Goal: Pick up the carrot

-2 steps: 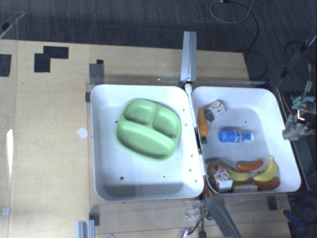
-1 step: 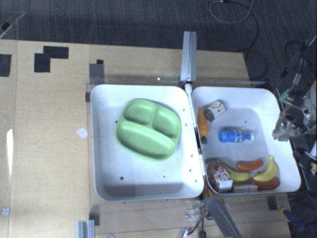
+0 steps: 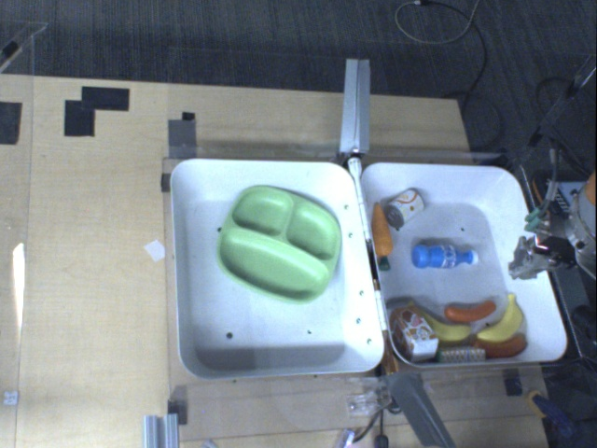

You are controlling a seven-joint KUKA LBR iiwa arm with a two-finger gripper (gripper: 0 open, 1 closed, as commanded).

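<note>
Where two bins (image 3: 187, 278) meet, one carrot (image 3: 381, 231) lies

Even, soft overhead light; the white bins (image 3: 191, 278) read bright, with faint shadows along their inner walls. Detail is slightly soft, with blur at the frame's right edge.

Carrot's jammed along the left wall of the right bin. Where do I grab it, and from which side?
Probably best at the middle of the carrot, coming straight down. It lies lengthwise against the right bin's left wall, so the fingers should close across its narrow width. The wall-side gap looks tight. The can sits close to its upper end, so stay below that. The gripper is at the bin's right edge.
</note>
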